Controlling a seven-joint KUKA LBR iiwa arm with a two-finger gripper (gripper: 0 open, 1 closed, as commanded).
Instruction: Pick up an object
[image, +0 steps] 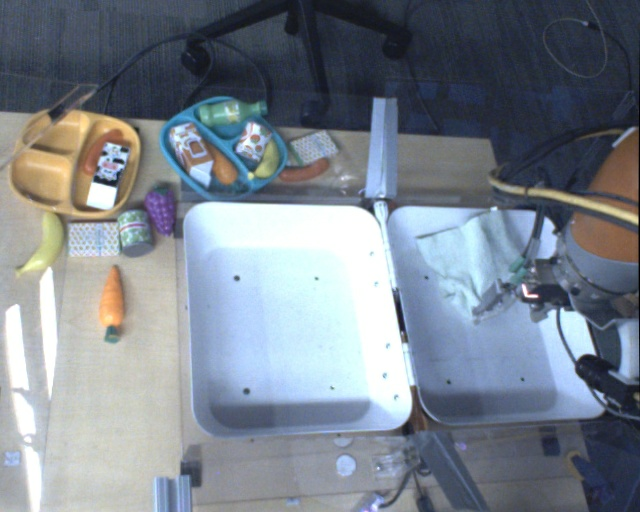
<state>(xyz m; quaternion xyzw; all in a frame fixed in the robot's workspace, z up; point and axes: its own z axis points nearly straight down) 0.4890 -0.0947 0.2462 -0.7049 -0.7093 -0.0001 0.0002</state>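
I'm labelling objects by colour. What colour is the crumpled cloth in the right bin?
White, maybe faintly greenish; the cloth shows best in the camera view.

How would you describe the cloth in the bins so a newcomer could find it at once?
Start at the right-hand white bin. In its upper half lies a crumpled pale cloth, with the tool at its right edge. It is the one soft, wrinkled thing there; the toy food sits outside the bins, on the bench.
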